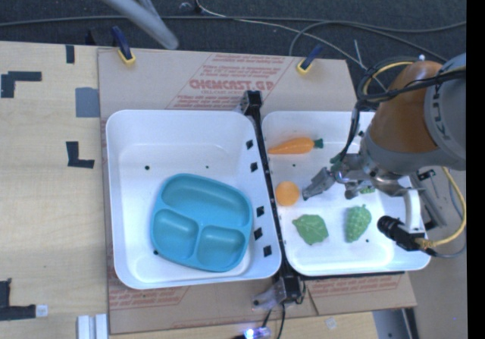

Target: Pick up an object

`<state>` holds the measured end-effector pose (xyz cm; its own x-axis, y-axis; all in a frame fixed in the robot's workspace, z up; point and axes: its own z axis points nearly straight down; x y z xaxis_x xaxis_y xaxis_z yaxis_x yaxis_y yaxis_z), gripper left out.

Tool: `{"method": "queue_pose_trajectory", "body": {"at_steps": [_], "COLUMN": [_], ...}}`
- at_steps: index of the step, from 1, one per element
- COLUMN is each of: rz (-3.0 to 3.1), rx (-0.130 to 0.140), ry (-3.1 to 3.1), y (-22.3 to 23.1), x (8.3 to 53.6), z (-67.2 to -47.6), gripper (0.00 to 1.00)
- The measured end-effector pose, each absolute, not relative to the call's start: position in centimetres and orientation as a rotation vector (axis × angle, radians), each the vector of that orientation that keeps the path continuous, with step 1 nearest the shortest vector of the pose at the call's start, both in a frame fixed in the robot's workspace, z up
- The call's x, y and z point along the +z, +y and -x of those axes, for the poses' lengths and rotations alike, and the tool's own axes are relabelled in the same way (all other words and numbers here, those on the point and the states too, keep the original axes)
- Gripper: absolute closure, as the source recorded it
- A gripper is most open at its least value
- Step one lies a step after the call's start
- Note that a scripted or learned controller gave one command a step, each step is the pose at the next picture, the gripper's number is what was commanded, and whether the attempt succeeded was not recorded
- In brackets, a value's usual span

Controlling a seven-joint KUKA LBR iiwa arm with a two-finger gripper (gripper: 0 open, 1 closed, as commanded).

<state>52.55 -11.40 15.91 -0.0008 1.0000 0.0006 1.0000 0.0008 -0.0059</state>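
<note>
In the right bin lie a toy carrot at the back, a small orange ball by the divider, and two green toy vegetables near the front. My gripper hangs low over the middle of this bin, between the carrot and the green pieces. It is open, one dark finger pointing toward the orange ball and the other finger just above the right green piece. Nothing sits between the fingers.
The left bin holds a blue divided plate. A black divider runs between the bins. The arm's grey and orange wrist covers the right bin's back right corner, with cables around it.
</note>
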Motion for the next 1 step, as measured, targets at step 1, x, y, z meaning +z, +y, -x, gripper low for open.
{"method": "queue_pose_trajectory", "body": {"at_steps": [1], "rz": [2.217], "rx": [0.008], "ry": [-2.218], "y": [-11.28], "x": [9.5], "z": [-52.78], "gripper": [0.0]}}
